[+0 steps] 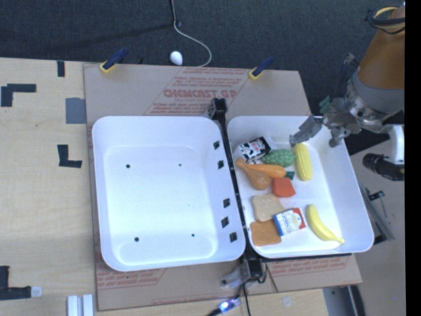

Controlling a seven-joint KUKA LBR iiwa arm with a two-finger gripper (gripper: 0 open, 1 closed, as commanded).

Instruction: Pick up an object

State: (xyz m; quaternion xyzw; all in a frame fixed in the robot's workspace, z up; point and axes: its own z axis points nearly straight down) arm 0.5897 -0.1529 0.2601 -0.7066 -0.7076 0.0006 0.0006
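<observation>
We take the right bin [350, 191] as our landmark. Under it and reaching well past its left side lies a brown cardboard sheet [197, 91] on the wooden bench [39, 124]. The left bin [105, 131] touches the right bin's left wall, where black clips join the two.

The arm [385, 58] comes in above the right bin's far right corner. Its gripper [316, 141] hangs over that bin's far edge. The claw stands wide, and we see nothing between its prongs.

The things to pick all lie inside the right bin:
- A banana [322, 224] lies near its near right corner.
- A yellow corn cob [303, 161] lies in its far half, just below the claw.
- An orange carrot [264, 170] lies slantwise toward its left wall.
- A tan bread slice [266, 207] sits near its middle.
- An orange-brown piece [264, 233] sits against its near wall.
- A small blue, red and white carton [289, 221] lies between the bread slice and the banana.
- A green leafy piece [279, 157] lies beside the corn cob.
- A red piece [283, 187] lies just below the carrot.
- A black-and-white pack [253, 149] sits toward its far left corner.

Beyond the right bin's far side, two blue and yellow clamps [261, 66] grip the cardboard, and a small white ball [175, 58] lies on the dark floor.
</observation>
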